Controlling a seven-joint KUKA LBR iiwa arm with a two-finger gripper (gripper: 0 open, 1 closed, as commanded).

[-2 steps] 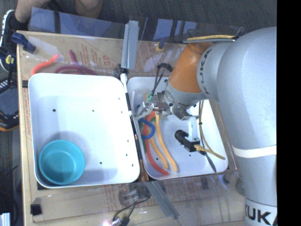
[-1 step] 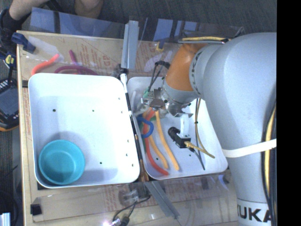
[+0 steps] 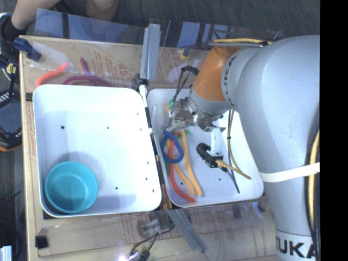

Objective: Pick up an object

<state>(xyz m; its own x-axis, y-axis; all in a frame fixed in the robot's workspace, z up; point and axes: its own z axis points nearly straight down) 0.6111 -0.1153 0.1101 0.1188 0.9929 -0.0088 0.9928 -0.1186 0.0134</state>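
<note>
Crowding the right bin's [image 3: 250, 186] far edge, gripper [image 3: 176, 118] overhangs cords [image 3: 182, 170].

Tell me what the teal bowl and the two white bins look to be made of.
Teal bowl: probably plastic, going by its even colour and soft sheen with no sharp glare. Left bin and right bin: likely moulded plastic, smooth and matte to semi-gloss, with rounded corners and thin rims. Painted metal cannot be ruled out from the look alone.

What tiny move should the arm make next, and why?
Probably a short drop straight down: the tool sits just above the top of the blue loop and the yellow strips in the right bin, with nothing seen between its fingers.
</note>
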